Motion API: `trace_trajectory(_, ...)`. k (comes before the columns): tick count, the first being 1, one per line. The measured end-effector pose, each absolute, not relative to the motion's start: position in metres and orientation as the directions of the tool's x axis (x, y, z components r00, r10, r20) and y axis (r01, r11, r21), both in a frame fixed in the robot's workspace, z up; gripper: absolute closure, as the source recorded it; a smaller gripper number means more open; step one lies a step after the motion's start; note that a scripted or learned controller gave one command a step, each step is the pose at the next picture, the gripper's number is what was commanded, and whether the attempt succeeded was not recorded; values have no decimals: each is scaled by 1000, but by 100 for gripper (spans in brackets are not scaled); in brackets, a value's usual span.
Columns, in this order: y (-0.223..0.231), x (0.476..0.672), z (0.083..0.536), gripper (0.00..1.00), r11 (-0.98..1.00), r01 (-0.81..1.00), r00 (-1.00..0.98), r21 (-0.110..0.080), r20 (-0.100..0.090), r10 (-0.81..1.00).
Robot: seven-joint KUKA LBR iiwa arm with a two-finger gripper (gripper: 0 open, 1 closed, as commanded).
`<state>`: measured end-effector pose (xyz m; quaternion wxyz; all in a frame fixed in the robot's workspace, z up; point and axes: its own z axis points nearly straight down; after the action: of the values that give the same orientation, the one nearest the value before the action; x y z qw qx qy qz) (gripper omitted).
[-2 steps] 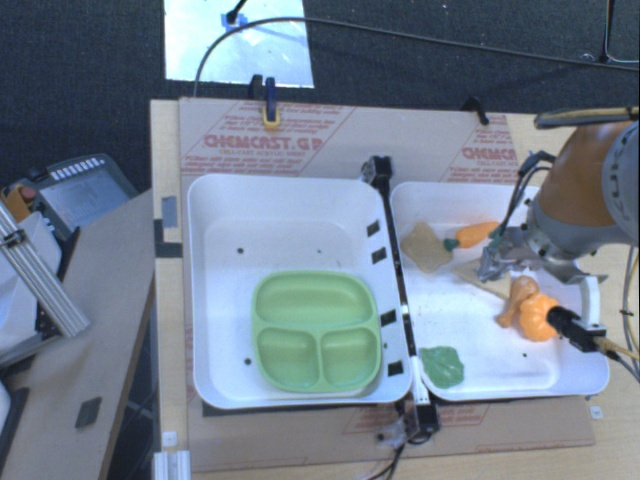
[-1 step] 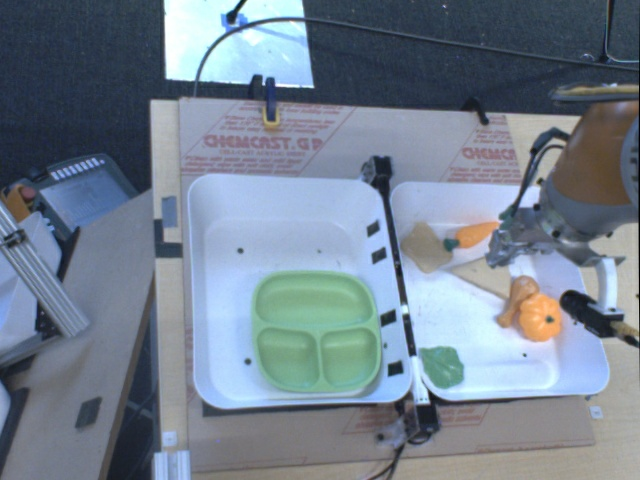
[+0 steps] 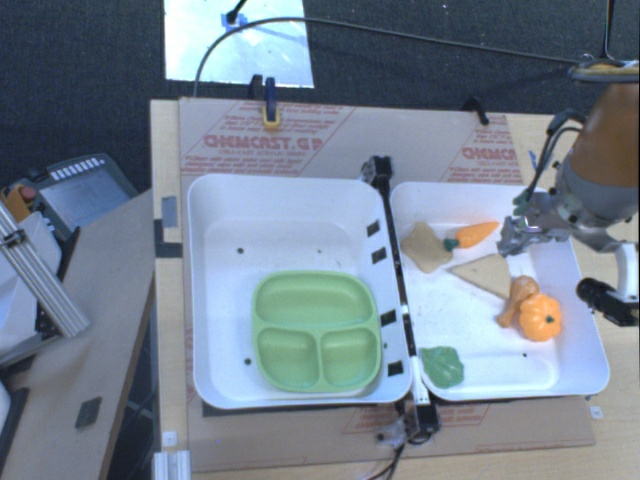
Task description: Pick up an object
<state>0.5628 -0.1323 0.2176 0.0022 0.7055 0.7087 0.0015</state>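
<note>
The right bin (image 3: 580, 373) holds several toy foods: an orange carrot (image 3: 473, 234), a tan bread-like piece (image 3: 425, 246), a tan wedge (image 3: 482, 276), an orange pumpkin (image 3: 540, 318) with another orange piece (image 3: 518, 293) against it, and a green leafy item (image 3: 441, 366) at the near left corner. My gripper (image 3: 515, 239) hangs over the bin's far right part, just right of the carrot and above the wedge. Nothing shows between its tips.
The left bin (image 3: 215, 268) holds a green three-compartment plate (image 3: 315, 330). A black divider strip (image 3: 393, 278) runs between the bins. A grey teach pendant (image 3: 85, 193) and an aluminium rail (image 3: 40, 278) lie on the side table at left.
</note>
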Motion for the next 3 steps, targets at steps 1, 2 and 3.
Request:
trace_trajectory(1,-136,574,270,100,5,1000,-5,7,-2,1000)
trace_trajectory(2,-85,594,265,100,9,1000,-9,4,0,1000)
trace_trajectory(3,-23,605,253,100,11,1000,-11,2,2,1000)
